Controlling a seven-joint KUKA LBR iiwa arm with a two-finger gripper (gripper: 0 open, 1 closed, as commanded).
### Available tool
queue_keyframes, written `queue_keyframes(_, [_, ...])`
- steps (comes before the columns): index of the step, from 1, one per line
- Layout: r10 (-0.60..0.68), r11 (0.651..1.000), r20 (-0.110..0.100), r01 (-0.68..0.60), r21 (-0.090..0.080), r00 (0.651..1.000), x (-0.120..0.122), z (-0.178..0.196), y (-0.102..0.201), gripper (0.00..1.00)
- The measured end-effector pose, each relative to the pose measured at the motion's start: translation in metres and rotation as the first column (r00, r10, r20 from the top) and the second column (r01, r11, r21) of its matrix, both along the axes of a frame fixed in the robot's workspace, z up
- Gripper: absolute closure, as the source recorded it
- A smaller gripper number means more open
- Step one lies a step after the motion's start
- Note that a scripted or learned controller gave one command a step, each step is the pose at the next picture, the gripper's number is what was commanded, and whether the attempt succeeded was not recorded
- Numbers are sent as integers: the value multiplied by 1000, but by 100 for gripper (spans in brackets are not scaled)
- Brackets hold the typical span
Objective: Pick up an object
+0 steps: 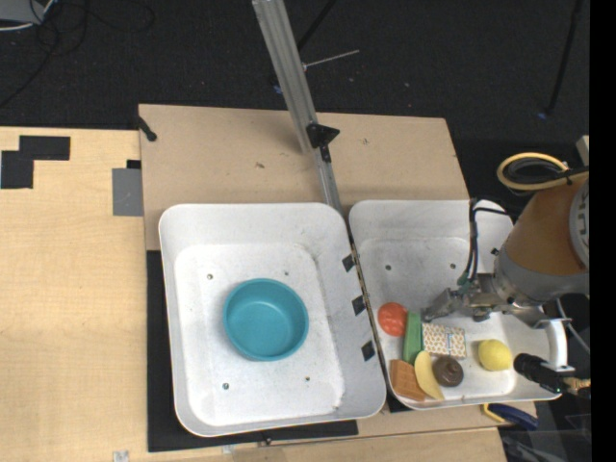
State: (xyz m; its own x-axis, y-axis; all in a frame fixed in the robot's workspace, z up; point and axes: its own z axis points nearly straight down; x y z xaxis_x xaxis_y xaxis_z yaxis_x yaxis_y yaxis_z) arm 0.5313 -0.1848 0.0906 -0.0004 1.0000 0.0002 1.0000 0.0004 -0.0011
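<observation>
A brown disc (449,371), banana (427,374) and patterned block (444,341) lie just below the gripper (445,305); whether it is open or closed I cannot tell. Nothing looks lifted yet.

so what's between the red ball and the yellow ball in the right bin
In the camera view, a small patterned white block lies between the red ball and the yellow ball, with the gripper just above it.

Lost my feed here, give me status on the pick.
Gripper low in right white bin, nothing seen held. Checkered white block just beneath it. Round red ball, yellow lemon-like ball crowd close.
</observation>
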Motion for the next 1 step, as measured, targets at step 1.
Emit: queue_keyframes(1, [-1,1000,3,1,-1,1000,1,12,-1,100])
